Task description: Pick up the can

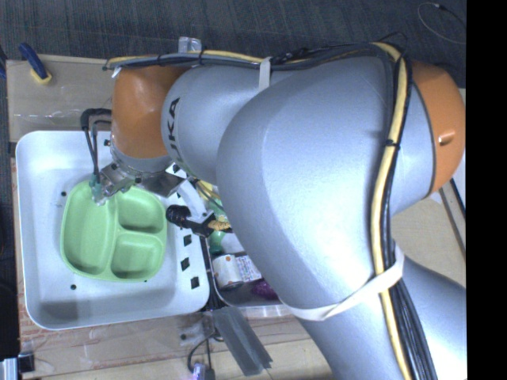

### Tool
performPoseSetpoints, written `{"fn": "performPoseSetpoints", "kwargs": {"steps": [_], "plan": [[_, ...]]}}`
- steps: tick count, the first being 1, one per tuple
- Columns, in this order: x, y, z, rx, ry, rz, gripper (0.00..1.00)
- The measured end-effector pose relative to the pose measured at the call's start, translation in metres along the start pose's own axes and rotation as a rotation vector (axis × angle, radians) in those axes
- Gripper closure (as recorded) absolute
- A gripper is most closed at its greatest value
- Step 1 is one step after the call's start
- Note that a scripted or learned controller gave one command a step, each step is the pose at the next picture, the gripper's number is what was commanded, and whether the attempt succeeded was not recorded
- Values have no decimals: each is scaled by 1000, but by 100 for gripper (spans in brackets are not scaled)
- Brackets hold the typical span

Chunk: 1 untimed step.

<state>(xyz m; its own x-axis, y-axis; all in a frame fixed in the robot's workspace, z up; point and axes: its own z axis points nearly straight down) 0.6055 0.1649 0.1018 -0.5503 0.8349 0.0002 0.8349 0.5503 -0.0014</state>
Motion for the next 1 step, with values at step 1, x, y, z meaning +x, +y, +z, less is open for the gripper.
{"fn": "performPoseSetpoints", "kwargs": {"steps": [1], "plan": [[4, -24, -117, -2, -2, -412, 100]]}}
